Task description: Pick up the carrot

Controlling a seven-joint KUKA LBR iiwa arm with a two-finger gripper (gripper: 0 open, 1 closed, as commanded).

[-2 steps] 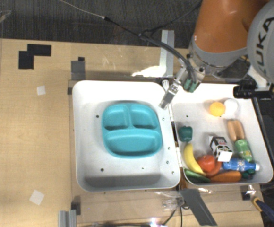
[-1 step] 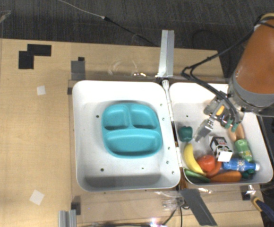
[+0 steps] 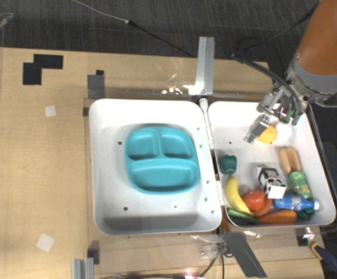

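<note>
The arm [image 3: 325, 36] reaches in from the right, grey with its broad orange band up top, and the jaws [image 3: 260, 127] hang over the far part of the right bin [image 3: 238, 118]. They sit right against a small yellow piece [image 3: 268, 134]; one metal finger [image 3: 253, 132] slants down to its left side, but whether the jaws are spread or gripping that piece, I cannot tell from this angle.

The carrot [image 3: 278, 217] lies well apart from them, flat along the near edge of the right bin, orange and pointing left to right. It is tucked in a crowd: a red tomato [image 3: 254, 201] just to its left and touching, a banana [image 3: 235, 194] curving along the bin's left side, a green strip [image 3: 241, 215] under the banana at the near wall. A blue bottle [image 3: 293, 203] lies just beyond the carrot, with a green bottle [image 3: 299, 182] and a tan sausage-shaped piece [image 3: 288, 157] farther back. A small black-and-white box [image 3: 269, 176] sits in the middle, and a dark green pepper [image 3: 228, 164] stands near the divider.

Over in the left bin [image 3: 107, 156], a teal divided plate [image 3: 160, 158] rests in the middle. Both bins sit on the wooden worktop [image 3: 35, 167].
</note>
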